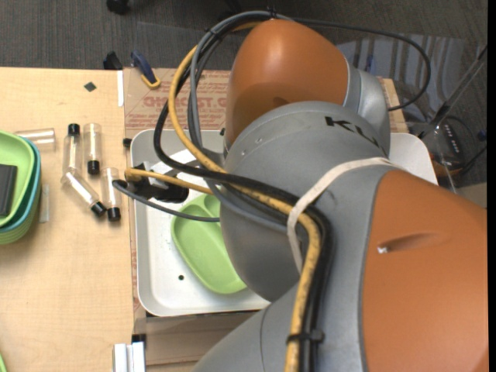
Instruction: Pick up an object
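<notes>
The grey and orange arm (pixel 310 192) covers most of the camera view and hides most of the bins. A light green plate or bowl (pixel 200 246) lies in the left white bin (pixel 159 285), partly under the arm. A dark object (pixel 159 188) shows at the bin's upper left near the arm's cables; whether it is part of the gripper is unclear.
Several clear vials with black caps (pixel 91 177) lie on the wooden bench left of the bin. Stacked green trays (pixel 17 188) sit at the far left edge. A cardboard sheet (pixel 174 99) lies behind the bin. Yellow and black cables (pixel 182 91) loop above it.
</notes>
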Controlling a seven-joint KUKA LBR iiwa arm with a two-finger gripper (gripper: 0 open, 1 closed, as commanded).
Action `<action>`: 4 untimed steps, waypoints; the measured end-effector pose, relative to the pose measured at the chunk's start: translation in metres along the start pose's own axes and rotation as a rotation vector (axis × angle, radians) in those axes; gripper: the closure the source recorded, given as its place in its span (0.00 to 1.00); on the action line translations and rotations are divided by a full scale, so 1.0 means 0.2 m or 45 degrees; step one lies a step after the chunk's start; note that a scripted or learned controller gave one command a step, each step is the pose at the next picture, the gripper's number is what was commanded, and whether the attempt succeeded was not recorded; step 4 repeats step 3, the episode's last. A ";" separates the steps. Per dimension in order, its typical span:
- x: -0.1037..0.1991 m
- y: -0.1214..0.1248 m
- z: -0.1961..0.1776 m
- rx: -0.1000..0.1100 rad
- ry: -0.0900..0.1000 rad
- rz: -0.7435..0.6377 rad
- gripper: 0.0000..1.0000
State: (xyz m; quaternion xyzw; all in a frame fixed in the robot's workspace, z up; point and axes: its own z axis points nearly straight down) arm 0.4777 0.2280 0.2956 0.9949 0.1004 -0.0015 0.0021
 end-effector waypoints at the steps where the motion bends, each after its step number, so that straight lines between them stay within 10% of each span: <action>1: 0.00 0.00 -0.73 0.000 0.004 -0.267 1.00; 2: 0.00 0.00 0.04 0.000 0.000 -0.006 1.00; 3: 0.00 0.00 0.49 0.001 -0.003 -0.325 1.00; 4: 0.00 0.00 0.49 0.001 -0.003 -0.325 1.00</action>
